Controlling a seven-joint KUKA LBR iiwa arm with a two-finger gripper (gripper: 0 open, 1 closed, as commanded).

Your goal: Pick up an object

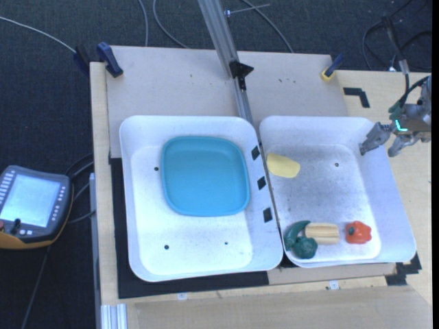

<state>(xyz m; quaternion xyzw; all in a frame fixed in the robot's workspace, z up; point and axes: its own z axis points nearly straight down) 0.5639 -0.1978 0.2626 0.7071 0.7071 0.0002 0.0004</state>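
Red pepper (357, 232), small and glossy with a green stem, lies well below the empty, spread fingers (385, 141).

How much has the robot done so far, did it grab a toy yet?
Nothing looks picked up yet. The gripper hovers at the right bin's upper right edge with nothing between its fingers. The yellow piece, green toy, tan block and red pepper all lie in that bin. Reaching one, gripping and lifting remain.
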